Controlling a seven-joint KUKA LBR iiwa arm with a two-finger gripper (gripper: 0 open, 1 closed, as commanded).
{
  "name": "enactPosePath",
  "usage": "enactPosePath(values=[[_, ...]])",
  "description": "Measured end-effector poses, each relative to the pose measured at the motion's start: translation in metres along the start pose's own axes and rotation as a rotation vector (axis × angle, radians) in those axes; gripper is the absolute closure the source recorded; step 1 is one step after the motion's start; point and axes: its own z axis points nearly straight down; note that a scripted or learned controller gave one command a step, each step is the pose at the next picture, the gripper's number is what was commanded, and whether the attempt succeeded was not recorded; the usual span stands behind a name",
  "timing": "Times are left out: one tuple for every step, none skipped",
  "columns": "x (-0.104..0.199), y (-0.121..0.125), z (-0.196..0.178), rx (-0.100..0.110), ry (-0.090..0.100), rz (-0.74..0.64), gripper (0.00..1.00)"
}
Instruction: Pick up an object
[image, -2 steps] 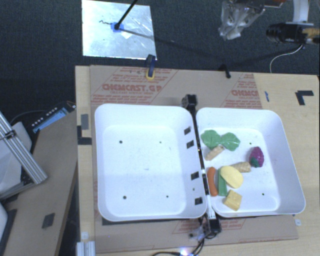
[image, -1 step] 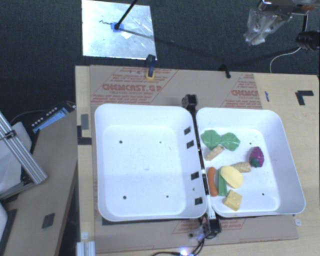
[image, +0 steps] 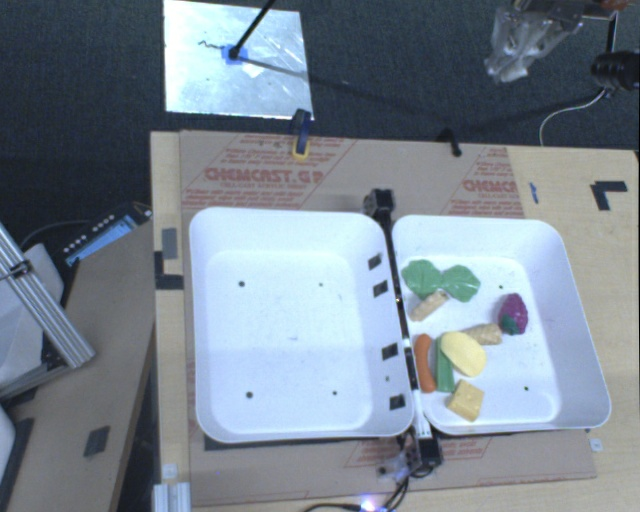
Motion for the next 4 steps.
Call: enactPosePath(values=[[-0.068, -0.001, 0.0, 0.001, -0.002, 0.009, 1.0], [-0.12, -0.001, 0.0, 0.0, -0.002, 0.006, 1.0], [-0.166, -0.001, 0.0, 0.0, -0.003, 0.006, 1.0], [-0.216, -0.001, 0.001, 0.0, -0.003, 0.007, 1.0]])
